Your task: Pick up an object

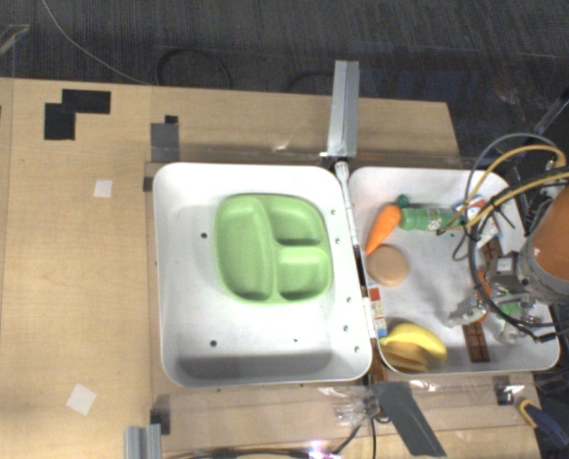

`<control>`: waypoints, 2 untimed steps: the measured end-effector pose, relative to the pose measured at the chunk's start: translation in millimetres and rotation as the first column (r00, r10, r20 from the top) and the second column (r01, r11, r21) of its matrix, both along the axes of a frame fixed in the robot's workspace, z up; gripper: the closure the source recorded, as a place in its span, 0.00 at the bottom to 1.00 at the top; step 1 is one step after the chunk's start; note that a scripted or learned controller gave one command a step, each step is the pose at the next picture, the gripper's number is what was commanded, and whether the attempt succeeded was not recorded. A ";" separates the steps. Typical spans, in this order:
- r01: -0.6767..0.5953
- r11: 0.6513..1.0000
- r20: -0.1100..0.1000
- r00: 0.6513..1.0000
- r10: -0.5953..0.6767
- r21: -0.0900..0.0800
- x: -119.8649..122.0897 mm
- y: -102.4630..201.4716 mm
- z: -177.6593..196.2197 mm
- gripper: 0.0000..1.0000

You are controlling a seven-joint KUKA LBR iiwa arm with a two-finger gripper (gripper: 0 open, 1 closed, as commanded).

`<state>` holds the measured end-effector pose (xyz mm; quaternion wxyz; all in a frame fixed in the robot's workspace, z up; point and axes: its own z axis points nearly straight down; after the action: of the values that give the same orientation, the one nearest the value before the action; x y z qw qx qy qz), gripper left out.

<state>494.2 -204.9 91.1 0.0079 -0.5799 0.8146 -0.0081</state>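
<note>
Task status: no object has been lifted. Every item lies on a bin floor, so approach, grasp and lift all remain to be done.

Left bin (184, 352): holds one green divided plate (271, 247), lying flat near the centre, well apart from the arm.

Right bin (427, 185): holds the smaller candidate objects. An orange toy carrot (383, 229) lies tilted near the dividing wall, its green top toward the rear. A round tan piece, possibly a biscuit or bun (390, 266), sits just below the carrot and may touch its tip. A yellow banana (415, 345) lies in the front-left corner. A green object (422, 219) lies just right of the carrot top; its type cannot be determined.

Arm (559, 242): enters from the right edge, positioned over the right side of the right bin, with loose cables (494, 185) looped above it.

Gripper (487, 314): located low over the front-right floor of the right bin, near the banana but not touching it. The fingers are masked by cabling and dark hardware; whether the jaws are open or closed cannot be determined. No object is visible between them.
</note>
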 end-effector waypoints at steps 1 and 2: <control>-0.037 0.999 0.000 0.999 0.037 -0.001 0.0 0.2 0.0 0.00; -0.182 0.983 -0.001 0.983 0.182 -0.002 -0.3 0.1 0.1 0.00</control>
<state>493.9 -204.8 91.1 0.0076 -0.6520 0.7581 -0.0082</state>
